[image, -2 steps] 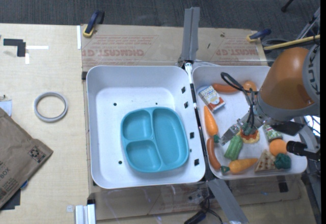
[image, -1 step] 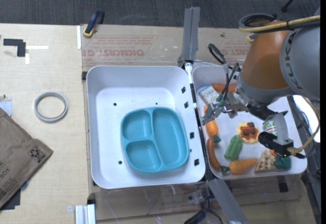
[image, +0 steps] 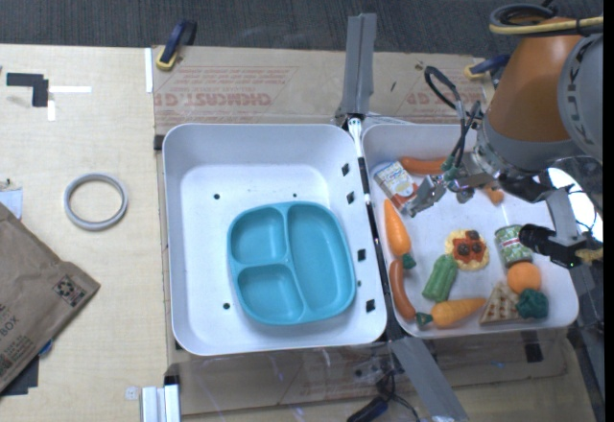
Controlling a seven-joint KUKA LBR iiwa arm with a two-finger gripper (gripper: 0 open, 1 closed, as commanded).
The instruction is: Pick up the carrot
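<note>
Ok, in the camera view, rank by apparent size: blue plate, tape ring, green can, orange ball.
1. Blue plate, clearly largest.
2. Tape ring.
3. Green can and orange ball look about alike; I won't rank them.

- Cardboard sheet (image: 251, 84) behind the bins: red print, upside down, reads "CHEMCAST GP".
- Brown box (image: 34, 291), left edge: "BOX", with a small QR-like code.
- Arm (image: 587, 99): letters "KU" visible.

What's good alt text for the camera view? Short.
A grey arm's two-finger gripper hovers over the right white bin of toy food, near a long orange carrot. The left white bin holds a blue divided plate.
</note>
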